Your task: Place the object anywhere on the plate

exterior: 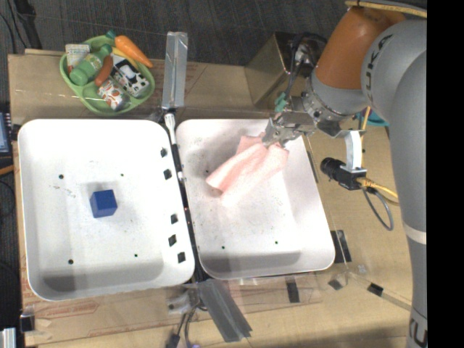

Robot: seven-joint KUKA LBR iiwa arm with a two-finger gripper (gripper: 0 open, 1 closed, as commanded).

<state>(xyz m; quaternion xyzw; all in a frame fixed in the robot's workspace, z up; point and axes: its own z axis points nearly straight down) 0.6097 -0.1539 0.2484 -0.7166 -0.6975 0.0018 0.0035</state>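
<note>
In the right bin (312, 227), the tool (274, 138) pinches a soft pink cloth (243, 167).

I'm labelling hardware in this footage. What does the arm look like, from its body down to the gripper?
The arm is a thick, rounded grey body with an orange band above the wrist and dark lettering on the grey shell. The gripper is a small metallic assembly with thin cables running to it.

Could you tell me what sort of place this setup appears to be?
Probably a robotics lab's manipulation test bench. A grey and orange robot arm reaches over two shallow white bins mounted side by side on a wooden bench, with loose cables nearby and a green bowl of toy food.
</note>
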